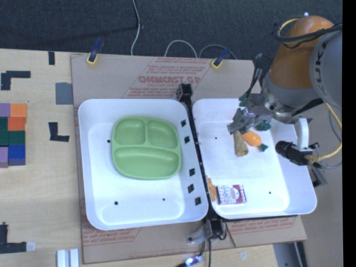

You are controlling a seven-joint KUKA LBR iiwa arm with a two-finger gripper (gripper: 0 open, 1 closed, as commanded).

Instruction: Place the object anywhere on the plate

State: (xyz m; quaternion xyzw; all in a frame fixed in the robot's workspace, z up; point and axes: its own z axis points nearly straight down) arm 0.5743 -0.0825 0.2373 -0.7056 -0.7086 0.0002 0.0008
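Hovering over right bin [289, 202], fingers [243, 128] state unclear, beside carrot [253, 139], green plate [147, 148] in left bin [94, 199]

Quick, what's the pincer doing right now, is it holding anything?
Pincer: down in the right bin, right at the carrot and tan piece; open or closed cannot be told, no hold visible.

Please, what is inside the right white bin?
Inside the right bin lie a tan stick-shaped item, an orange carrot-like toy and a small carton. The gripper covers their upper ends.
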